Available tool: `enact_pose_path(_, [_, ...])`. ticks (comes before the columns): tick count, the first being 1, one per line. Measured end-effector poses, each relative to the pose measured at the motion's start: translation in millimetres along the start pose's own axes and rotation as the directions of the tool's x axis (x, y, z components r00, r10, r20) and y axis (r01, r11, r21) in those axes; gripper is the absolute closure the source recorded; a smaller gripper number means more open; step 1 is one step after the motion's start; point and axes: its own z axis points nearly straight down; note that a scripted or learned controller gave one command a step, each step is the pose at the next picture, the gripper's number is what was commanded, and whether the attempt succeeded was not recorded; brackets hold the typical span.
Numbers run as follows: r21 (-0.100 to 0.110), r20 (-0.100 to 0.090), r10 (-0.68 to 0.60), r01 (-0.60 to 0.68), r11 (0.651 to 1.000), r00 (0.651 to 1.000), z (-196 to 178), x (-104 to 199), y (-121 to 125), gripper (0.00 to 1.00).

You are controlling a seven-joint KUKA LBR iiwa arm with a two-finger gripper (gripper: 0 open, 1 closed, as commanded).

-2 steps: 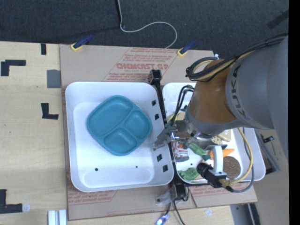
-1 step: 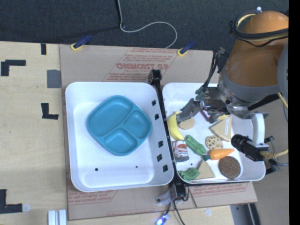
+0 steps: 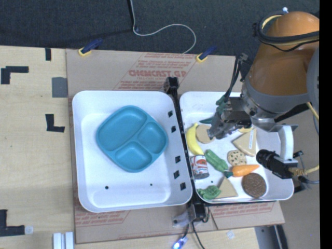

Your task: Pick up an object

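Observation:
My gripper (image 3: 218,130) hangs low over the right bin (image 3: 197,101), its dark fingers just above a pale flat food piece (image 3: 203,134) beside the yellow banana (image 3: 193,139). Toy foods lie around it: a green pickle (image 3: 216,160), an orange carrot (image 3: 245,169), a chocolate-chip cookie (image 3: 236,157), a cheese wedge (image 3: 245,143), a brown round patty (image 3: 254,184), a small can (image 3: 200,166), a green leafy piece (image 3: 209,193) and a tan wedge (image 3: 226,187). The fingers are partly hidden by the wrist.
The left bin (image 3: 88,191) holds a blue divided plate (image 3: 132,138). A black divider strip (image 3: 179,139) runs between the bins. Both stand on cardboard (image 3: 150,71) on a wooden bench. The arm's orange-banded body (image 3: 288,51) looms over the right bin's far right side.

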Motion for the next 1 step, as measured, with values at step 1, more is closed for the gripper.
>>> enact_pose_path(1, [0.007, -0.002, -0.005, 0.005, 1.0, 1.0, 73.0, 68.4, -1.3, 1.0])
